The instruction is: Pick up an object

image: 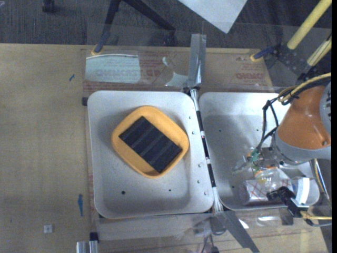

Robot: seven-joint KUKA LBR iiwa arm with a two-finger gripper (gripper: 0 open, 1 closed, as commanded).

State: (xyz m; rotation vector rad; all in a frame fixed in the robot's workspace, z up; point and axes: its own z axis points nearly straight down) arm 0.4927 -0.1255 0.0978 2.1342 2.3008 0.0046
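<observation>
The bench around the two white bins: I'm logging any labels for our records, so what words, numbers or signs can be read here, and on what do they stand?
Nothing can be read for certain.
Clear taped sheet behind the left bin: pale printed line, too blurred to read.
Brown cardboard strip behind the right bin: reddish print, too blurred to read.
Clear crinkled packet in the right white bin: reddish marks, too small to tell.
Orange-rimmed tray with dark ribbed panel: no text seen.

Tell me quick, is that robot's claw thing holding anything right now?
End effector: low in the right bin, above a clear packet; whether it is open, closed or gripping anything cannot be told from this view.
</observation>
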